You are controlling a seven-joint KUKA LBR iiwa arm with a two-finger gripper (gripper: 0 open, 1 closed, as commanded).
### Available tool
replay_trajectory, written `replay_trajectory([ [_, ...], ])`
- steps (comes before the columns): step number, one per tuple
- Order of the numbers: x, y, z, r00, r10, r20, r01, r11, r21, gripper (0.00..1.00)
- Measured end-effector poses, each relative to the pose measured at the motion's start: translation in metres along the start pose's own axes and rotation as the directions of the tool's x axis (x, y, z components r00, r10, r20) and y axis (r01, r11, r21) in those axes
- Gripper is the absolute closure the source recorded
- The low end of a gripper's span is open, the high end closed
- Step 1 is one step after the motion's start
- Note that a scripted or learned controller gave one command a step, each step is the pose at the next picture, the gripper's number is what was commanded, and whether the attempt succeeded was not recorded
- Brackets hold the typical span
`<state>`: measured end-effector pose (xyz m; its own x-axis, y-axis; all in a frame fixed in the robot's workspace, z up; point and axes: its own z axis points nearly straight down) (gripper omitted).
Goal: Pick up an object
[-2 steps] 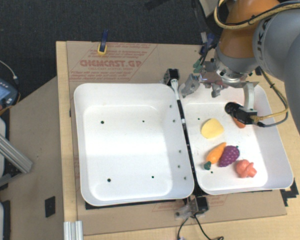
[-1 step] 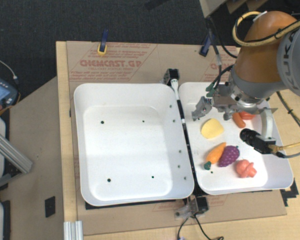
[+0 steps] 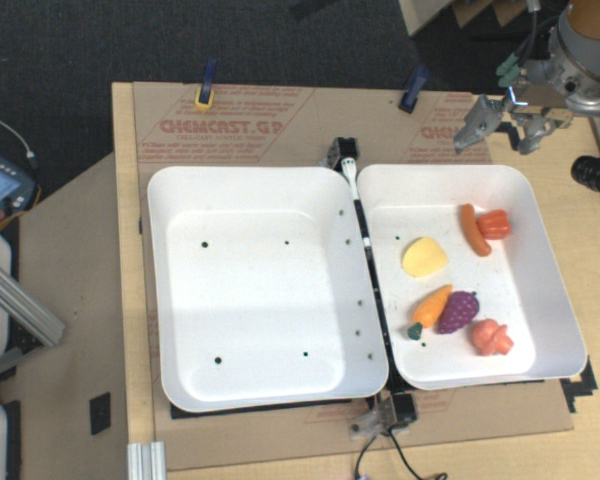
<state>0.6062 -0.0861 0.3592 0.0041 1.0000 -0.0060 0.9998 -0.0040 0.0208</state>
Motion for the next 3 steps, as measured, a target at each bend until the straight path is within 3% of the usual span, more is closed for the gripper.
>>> replay_trajectory([
  [1,-0.101,-0.002,-0.187,1.0,0.004,0.005,-0.004,1.0,0.0,0.0],
  [2,-0.095,0.0,-0.187,1.0,-0.004,0.0,0.004,1.0,0.012,1.0],
  [3,-0.066,0.014,-0.069,1.0,-0.007,-0.01,0.007,0.999,0.033,1.0],
])
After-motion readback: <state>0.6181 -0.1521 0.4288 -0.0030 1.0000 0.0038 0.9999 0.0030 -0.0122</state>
